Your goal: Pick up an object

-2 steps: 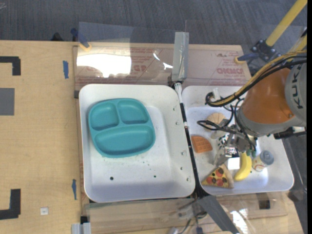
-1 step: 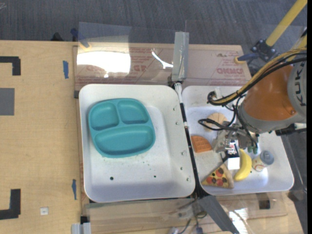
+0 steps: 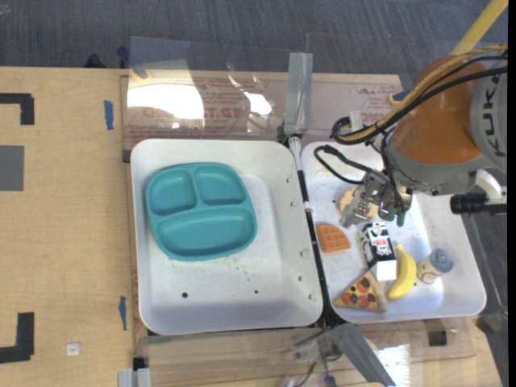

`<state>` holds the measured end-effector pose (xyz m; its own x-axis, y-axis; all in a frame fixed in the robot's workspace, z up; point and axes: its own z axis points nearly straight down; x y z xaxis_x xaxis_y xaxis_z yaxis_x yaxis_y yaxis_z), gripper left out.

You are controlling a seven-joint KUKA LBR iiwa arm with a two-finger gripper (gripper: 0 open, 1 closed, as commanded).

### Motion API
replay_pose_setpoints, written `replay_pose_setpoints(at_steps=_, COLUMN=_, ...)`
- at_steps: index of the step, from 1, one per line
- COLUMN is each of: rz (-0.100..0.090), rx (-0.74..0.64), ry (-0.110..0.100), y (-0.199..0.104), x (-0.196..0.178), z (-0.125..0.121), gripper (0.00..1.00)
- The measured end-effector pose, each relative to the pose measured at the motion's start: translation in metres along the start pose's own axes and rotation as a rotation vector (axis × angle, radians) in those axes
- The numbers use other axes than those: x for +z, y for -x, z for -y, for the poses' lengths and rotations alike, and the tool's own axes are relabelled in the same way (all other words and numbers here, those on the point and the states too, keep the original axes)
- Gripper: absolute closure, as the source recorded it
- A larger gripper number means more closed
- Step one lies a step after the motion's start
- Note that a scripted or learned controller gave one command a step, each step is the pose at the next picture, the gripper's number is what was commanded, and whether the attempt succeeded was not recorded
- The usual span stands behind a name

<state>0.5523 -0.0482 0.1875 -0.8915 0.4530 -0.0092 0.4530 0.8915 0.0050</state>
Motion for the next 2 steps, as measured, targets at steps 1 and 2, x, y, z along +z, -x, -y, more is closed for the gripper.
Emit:
replay_pose_setpoints(at_steps=1, rz=-0.009, rx=0.504, ry=-0.006, y=-0.054, x=0.002, z=-0.034, gripper=1.00)
replay_pose_setpoints(at_steps=2, rz=-0.006, rx=1.036, ry=-0.008, y=-0.041, x=-0.034, z=-0.120, gripper=1.00)
